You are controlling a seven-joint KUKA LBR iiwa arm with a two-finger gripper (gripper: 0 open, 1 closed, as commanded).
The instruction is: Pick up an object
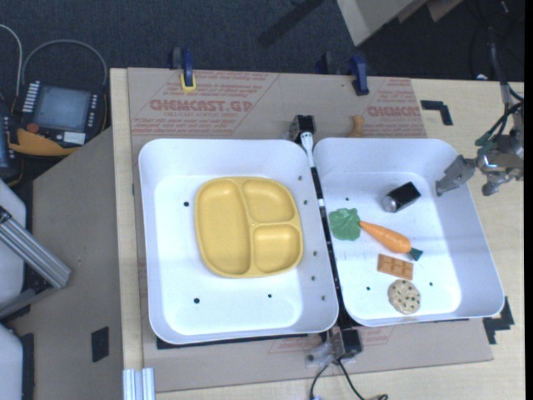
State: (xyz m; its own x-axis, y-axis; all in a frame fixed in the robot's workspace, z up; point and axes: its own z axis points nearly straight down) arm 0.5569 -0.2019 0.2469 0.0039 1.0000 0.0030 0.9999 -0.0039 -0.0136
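The right bin [466, 248] holds a small black block [402, 197], a green leafy toy [344, 224], an orange carrot [387, 237], a brown waffle-like bar [395, 266] and a round cookie [405, 297]. My gripper [470, 178] hovers at the right bin's far right rim, right of the black block and apart from it. It is open, with one grey finger [450, 176] over the bin's inside edge and nothing between the fingers.
The left bin [166, 290] carries a yellow divided plate [248, 225] in its middle. A black hinge strip [321, 215] runs between the two bins. Clamps and cardboard border the bench's far side.
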